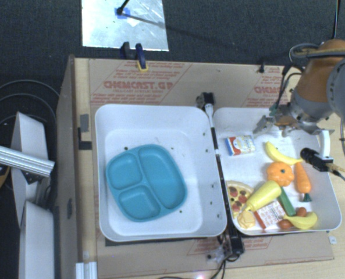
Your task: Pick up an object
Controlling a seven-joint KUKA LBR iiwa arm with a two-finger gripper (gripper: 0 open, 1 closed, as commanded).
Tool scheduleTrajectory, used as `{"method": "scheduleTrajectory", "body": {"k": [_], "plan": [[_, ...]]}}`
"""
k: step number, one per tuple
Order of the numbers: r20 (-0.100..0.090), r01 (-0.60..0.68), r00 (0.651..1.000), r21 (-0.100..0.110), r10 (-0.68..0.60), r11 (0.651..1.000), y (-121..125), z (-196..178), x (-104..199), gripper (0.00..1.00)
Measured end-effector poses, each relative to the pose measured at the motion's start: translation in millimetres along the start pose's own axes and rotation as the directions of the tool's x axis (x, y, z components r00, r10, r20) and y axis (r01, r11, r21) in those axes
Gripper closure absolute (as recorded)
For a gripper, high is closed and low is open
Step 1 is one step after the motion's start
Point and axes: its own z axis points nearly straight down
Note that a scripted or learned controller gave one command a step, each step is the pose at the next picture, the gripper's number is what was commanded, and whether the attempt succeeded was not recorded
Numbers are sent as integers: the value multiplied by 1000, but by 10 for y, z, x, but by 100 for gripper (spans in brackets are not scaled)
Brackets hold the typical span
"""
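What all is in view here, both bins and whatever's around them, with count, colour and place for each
Bins: two, white, side by side on the bench.
Divided tray: one, blue, in the left bin.
Small carton: one, white with red and blue, upper left of the right bin.
Banana: one, yellow, middle of the right bin.
Orange fruit: one, orange, below the banana.
Carrot: one, orange, right of the orange fruit.
Pizza slice: one, tan with red spots, lower left of the right bin.
Squash-like piece: one, yellow, beside the pizza slice.
Metal sheet: one, silver, on dark floor behind the bench.
End effector: one, grey, over the right bin's upper edge.
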Motion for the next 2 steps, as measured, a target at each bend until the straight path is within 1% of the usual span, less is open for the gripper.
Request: {"method": "scheduleTrajectory", "body": {"k": [1, 2], "plan": [[-3, -4, 1000, 25, 4, 1000, -297, 204, -93, 0], [-4, -5, 1000, 27, 5, 1000, -904, 183, -71, 0]]}}
